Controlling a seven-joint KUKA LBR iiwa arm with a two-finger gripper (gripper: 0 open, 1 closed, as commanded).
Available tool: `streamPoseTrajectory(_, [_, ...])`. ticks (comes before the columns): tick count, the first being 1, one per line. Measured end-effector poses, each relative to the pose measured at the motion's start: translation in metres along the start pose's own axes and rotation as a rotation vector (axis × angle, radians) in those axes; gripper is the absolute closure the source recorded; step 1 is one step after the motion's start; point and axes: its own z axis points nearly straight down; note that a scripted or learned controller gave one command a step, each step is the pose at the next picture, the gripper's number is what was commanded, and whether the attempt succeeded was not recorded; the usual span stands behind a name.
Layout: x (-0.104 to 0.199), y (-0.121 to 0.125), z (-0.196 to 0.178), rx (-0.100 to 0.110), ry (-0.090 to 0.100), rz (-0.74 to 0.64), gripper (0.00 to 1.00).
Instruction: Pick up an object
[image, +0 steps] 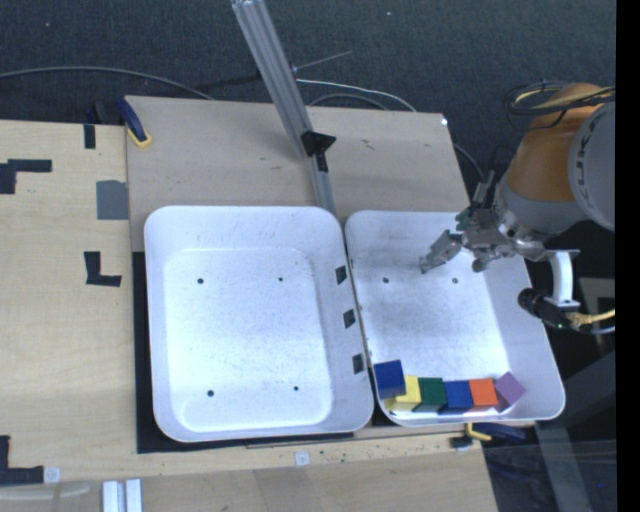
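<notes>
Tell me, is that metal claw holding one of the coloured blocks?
No. The tool hangs over bare floor near the back of the right bin, while the blocks sit in a row along its front wall, untouched.

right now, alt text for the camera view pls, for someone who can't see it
The gripper hovers over the right bin's upper part, holding nothing, fingers spread. Coloured blocks line that bin's near edge; the left bin sits beside it.

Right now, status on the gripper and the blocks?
Gripper over right bin, far end, nothing between its fingers. Coloured blocks lined along the bin's near wall, untouched. Bare floor between them.
</notes>
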Motion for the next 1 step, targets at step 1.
streamPoseTrajectory(1, [0.0061,-0.0027,0.0922,0.019,0.006,-0.002,0.0])
